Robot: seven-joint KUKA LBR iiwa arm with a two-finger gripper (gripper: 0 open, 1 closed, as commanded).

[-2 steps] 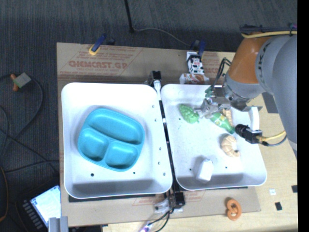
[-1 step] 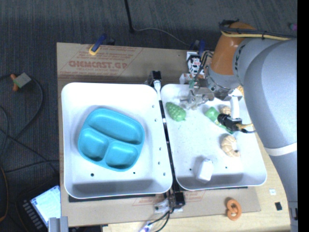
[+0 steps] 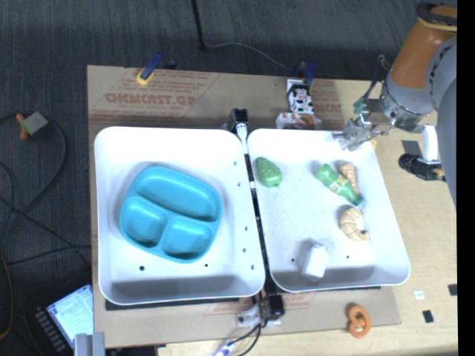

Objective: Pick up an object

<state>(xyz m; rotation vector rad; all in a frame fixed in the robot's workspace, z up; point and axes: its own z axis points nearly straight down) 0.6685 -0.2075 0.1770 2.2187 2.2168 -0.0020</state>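
Two white bins (image 3: 104, 199) on cardboard-covered bench (image 3: 185, 99), dark carpet (image 3: 89, 21); end effector (image 3: 358, 133) state unclear.

One camera sits high above the bench (image 3: 223, 95) and looks down at a slant. It is far enough to see both white bins: the left bin (image 3: 111, 221) and the right bin (image 3: 386, 258). The arm (image 3: 419, 58) comes in right of the bench.
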